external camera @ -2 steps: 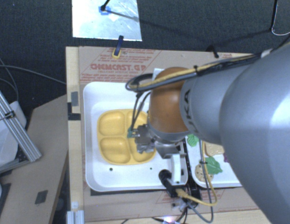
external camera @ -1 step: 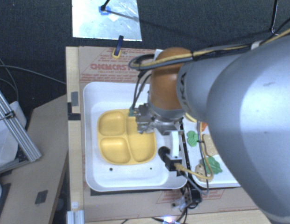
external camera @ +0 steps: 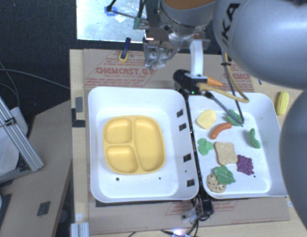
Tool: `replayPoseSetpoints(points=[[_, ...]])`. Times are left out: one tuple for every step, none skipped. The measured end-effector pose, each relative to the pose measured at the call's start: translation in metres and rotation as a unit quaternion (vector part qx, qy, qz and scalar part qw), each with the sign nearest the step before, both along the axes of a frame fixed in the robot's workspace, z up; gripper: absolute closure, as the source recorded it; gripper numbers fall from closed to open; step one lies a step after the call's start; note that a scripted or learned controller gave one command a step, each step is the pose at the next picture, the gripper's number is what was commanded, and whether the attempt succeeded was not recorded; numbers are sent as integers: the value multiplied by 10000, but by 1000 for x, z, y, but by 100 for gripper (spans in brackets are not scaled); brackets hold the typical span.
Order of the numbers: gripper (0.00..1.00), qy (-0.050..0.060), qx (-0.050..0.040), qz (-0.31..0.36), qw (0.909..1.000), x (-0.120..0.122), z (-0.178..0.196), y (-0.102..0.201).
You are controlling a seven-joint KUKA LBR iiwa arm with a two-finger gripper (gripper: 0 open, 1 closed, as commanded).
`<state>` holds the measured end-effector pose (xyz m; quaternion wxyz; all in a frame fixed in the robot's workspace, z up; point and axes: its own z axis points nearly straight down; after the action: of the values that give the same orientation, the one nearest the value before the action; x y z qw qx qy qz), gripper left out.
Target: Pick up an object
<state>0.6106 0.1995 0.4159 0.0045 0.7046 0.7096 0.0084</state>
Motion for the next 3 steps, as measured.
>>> replayPoseSetpoints(points=[[100, 131, -30, -4, 9999, -107, -46, -17], [100, 71, -20, -39, 10000, -124, -8, -52], [100, 70, -21, -1, 10000, -123, 1, -50]])
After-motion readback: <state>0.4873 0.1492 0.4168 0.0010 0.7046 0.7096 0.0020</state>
